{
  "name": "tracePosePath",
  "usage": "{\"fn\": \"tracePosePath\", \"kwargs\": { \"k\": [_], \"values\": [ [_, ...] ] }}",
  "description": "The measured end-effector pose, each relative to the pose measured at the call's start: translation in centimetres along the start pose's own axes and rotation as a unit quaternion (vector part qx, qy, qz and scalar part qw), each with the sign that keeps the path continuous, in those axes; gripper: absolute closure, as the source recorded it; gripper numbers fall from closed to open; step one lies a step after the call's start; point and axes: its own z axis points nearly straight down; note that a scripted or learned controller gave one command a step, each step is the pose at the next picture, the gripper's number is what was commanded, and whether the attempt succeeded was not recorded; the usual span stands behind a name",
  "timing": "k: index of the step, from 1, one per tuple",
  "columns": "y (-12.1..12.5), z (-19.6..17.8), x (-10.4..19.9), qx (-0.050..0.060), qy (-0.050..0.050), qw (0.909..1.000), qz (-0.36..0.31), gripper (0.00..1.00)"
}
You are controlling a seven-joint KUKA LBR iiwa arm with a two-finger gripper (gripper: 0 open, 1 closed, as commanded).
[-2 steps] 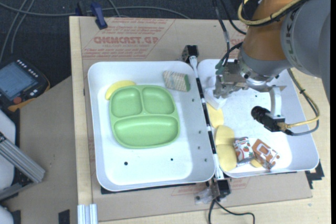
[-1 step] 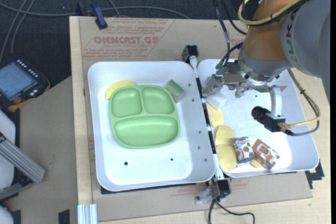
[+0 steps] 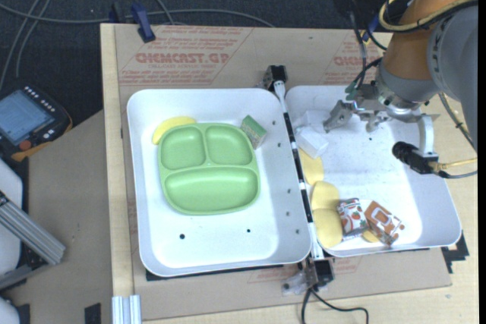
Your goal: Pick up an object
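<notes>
My gripper (image 3: 377,127) hangs over the far part of the right bin (image 3: 425,197), below the orange wrist band. It is open, its fingers spread wide with nothing between them. A white crumpled piece (image 3: 311,137) lies just left of the left fingertip (image 3: 332,121), apart from it. Flat yellow pieces (image 3: 323,197) line the right bin's left wall. Two brown-and-white snack packets (image 3: 350,217) (image 3: 383,223) lie at its near edge. In the left bin (image 3: 152,239) sit a green divided plate (image 3: 208,167), a yellow banana-like piece (image 3: 171,127) and a small green block (image 3: 254,130).
A black cable plug (image 3: 408,152) juts from the wrist over the right bin's middle. A clamp (image 3: 276,77) sits at the far end of the ridge between the bins. A blue clip (image 3: 142,21) lies on the board's far left corner, and a handheld screen (image 3: 26,116) sits off the bench to the left.
</notes>
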Motion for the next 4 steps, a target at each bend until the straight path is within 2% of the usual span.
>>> {"fn": "tracePosePath", "kwargs": {
  "k": [1,2,3,4],
  "values": [
    [-11.0,-5.9,-1.6,0.001,0.001,1.0,0.0,0.0],
    [-14.5,3.8,-0.3,0.0,0.001,1.0,0.0,0.0],
    [-14.4,2.7,-0.3,-0.002,0.001,1.0,0.0,1.0],
    [-14.4,2.7,-0.3,-0.002,0.001,1.0,0.0,0.0]
  ]
}}
